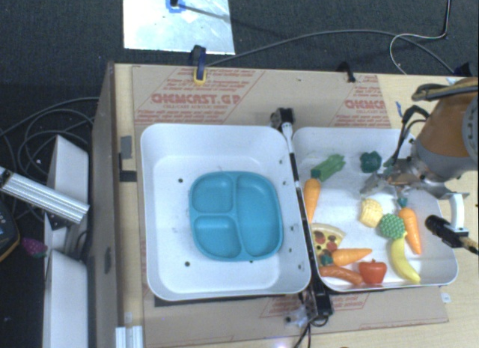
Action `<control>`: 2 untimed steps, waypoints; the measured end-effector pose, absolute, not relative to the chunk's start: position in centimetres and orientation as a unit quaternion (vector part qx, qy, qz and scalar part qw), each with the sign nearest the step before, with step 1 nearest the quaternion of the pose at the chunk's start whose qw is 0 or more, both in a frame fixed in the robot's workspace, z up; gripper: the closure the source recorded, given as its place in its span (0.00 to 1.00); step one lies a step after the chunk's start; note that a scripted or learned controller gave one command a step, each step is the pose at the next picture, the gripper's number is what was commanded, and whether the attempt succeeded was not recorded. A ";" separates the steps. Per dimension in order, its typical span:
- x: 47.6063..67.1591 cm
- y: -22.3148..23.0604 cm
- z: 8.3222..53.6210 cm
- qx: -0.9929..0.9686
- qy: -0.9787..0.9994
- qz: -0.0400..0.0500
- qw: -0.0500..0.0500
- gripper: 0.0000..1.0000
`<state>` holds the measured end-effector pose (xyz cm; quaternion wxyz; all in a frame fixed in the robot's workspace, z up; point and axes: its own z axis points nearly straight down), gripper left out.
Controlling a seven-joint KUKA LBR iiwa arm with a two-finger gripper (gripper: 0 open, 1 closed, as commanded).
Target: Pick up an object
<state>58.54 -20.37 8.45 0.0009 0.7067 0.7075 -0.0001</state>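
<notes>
The right bin (441,275) holds several toy foods. A green pickle (328,165) and a dark green broccoli (370,161) lie at the back, and an orange carrot (310,197) lies along the left wall. A yellow corn piece (370,212), a light green broccoli (391,225) and a second carrot (410,230) sit mid-bin. Toward the front are a pizza slice (327,236), a banana (403,258), a third carrot (350,255) and a red tomato (372,270). My gripper (383,182) hangs low over the bin's back right, just above the corn and right of the pickle.
The left bin (172,152) carries a blue divided plate (236,215). The orange-banded arm (449,126) crosses the right bin's back right corner. A black clamp (281,118) sits where the two bins meet. Cables run on the floor to the left.
</notes>
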 end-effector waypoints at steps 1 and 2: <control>67.0 -17.3 8.5 0.705 0.709 0.002 0.002 0.00; 67.0 -17.5 9.7 0.704 0.710 0.001 0.003 1.00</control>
